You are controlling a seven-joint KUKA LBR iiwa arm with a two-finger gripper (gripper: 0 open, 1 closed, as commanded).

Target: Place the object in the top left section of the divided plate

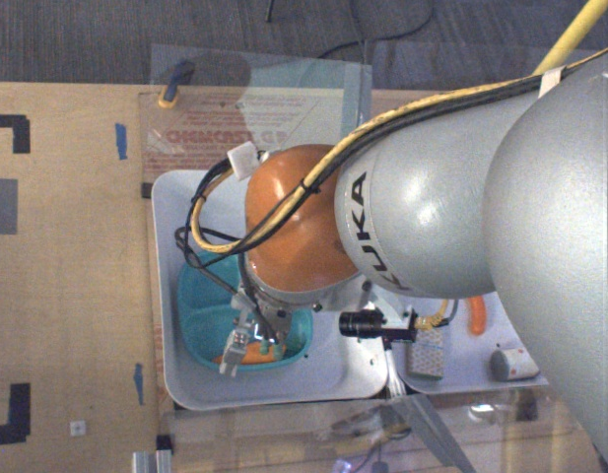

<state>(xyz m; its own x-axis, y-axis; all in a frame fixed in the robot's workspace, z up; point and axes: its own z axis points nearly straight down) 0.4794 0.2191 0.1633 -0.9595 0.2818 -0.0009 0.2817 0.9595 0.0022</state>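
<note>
Camera view showed us the gripper (252, 343) down inside the teal divided plate (200, 308), with an orange object (256, 355) at its fingertips, toward the plate's lower edge. Whether it was clenched, released or grasping the object, we could not tell. We judged the orange object small, light and probably smooth plastic, best taken across its narrow middle. The arm's orange band (294, 220) hid most of the plate, so we could not make out its dividers or which section the object lay in.
</note>
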